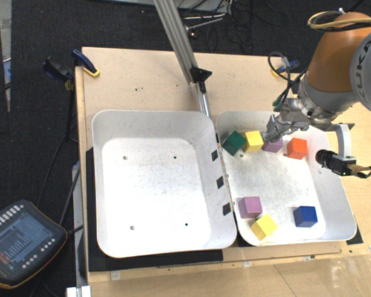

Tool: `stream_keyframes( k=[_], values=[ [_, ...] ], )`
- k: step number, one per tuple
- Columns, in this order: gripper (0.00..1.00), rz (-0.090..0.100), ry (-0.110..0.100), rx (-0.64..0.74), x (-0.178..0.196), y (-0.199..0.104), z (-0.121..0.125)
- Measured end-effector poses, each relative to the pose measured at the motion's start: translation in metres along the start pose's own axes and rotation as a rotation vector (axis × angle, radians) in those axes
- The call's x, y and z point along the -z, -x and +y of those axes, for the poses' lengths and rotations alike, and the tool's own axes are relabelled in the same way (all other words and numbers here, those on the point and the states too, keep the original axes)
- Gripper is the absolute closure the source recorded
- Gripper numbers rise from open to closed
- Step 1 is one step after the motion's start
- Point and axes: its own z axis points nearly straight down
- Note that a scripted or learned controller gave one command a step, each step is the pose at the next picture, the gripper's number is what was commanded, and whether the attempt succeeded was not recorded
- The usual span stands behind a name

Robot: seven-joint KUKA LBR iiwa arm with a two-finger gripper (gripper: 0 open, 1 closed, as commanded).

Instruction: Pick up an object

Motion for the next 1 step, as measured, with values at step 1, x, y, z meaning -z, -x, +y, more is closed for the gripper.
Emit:
stream_keyframes(
  k=[1],
  values=[
    [1.0, 0.001, 0.001, 0.001, 0.0081, -0.055, -0.0107]
  ],
)
